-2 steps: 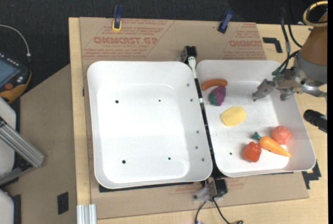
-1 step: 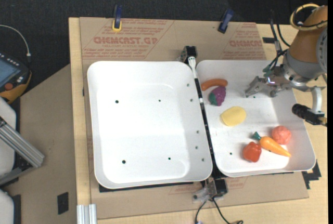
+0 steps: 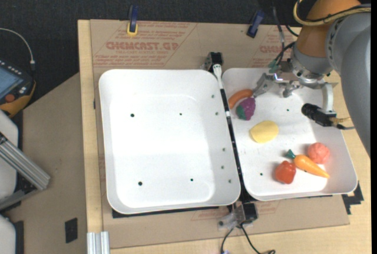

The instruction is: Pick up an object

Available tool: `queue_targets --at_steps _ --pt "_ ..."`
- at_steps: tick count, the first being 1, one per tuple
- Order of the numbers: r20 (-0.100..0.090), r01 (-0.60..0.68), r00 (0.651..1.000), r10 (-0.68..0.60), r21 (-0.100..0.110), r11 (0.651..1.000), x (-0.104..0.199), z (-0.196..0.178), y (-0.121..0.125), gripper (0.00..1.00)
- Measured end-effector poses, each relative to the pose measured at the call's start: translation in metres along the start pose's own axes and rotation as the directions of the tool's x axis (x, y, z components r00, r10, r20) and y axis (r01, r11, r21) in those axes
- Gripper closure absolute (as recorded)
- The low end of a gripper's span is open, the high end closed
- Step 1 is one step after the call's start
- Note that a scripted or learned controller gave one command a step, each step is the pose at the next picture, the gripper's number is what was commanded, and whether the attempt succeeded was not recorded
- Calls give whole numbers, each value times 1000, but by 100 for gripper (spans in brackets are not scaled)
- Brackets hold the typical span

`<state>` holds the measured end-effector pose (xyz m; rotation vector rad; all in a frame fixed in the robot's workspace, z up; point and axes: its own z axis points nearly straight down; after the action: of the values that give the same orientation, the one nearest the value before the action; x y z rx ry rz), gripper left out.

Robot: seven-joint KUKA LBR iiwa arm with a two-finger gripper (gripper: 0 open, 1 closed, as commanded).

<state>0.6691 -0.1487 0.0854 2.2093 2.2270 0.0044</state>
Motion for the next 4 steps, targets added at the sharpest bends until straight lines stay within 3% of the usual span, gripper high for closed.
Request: queue_targets --at_steps 1,2,4 --pt "-6 -10 1000 10 16 1000 36 0 -118 0" --pt "-2 -9 1000 9 6 1000 34 0 -113 0" --pt "-2 -9 1000 9 6 1000 34 0 -113 0"
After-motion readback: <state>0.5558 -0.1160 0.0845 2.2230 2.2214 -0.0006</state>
